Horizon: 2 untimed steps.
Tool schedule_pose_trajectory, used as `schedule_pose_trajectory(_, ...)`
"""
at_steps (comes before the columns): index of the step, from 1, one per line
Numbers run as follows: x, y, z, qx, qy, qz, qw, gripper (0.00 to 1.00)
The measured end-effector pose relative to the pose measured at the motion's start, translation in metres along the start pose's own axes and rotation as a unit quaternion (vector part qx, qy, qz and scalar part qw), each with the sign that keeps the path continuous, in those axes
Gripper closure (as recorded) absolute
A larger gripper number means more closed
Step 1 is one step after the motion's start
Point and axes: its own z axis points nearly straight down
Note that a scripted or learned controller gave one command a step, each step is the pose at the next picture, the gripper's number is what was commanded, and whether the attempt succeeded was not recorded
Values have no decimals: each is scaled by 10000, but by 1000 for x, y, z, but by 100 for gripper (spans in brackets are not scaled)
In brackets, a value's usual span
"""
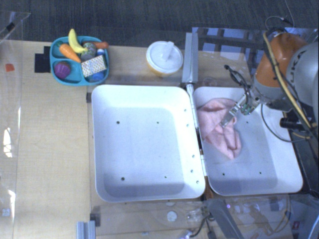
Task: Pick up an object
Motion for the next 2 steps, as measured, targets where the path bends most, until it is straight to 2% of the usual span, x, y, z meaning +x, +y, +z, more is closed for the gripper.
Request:
schedule_pose_trajectory(1, 46, -44, -2, -32, -28, -533, 9986, 0)
schedule_pose_trajectory(2, 45, -49, -94, 8, 28, -679, 9977, 0)
